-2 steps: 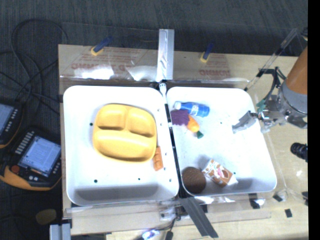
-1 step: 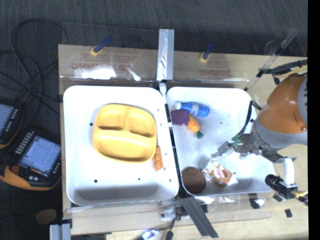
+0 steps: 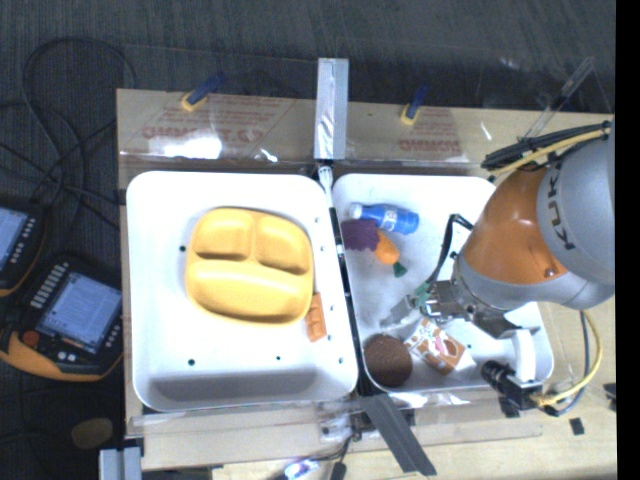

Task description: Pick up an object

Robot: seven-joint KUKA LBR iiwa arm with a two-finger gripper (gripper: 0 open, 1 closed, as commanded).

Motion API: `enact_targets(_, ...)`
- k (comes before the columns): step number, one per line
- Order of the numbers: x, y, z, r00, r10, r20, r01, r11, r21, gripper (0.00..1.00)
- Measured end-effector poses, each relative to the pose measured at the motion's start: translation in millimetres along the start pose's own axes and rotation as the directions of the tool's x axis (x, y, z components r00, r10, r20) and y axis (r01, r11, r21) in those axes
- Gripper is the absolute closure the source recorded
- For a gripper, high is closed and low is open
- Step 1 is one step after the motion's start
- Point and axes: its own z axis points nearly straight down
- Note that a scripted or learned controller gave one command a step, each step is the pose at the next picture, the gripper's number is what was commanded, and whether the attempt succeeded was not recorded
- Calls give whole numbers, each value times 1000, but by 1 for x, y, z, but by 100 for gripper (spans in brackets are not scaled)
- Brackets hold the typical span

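Camera view puts your gripper (image 3: 428, 313), finger state impossible to tell, low in the right bin (image 3: 520, 193) above the orange-white carton (image 3: 437, 346), whose brown ball (image 3: 387, 359) at nine o'clock could deflect a grasp.

Lit evenly from above; glared off the white bins (image 3: 160, 368) and the plastic sheet (image 3: 200, 133); cast soft shadows under the yellow tray (image 3: 250, 265); stayed dim over the dark floor (image 3: 60, 68); looked slightly soft and grainy throughout.
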Motion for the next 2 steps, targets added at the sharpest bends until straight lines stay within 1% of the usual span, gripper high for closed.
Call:
enact_targets(1,-24,67,-12,995,-102,1,102,995,0,0)
enact_targets(2,-18,158,17,997,-73,4,73,997,2,0)
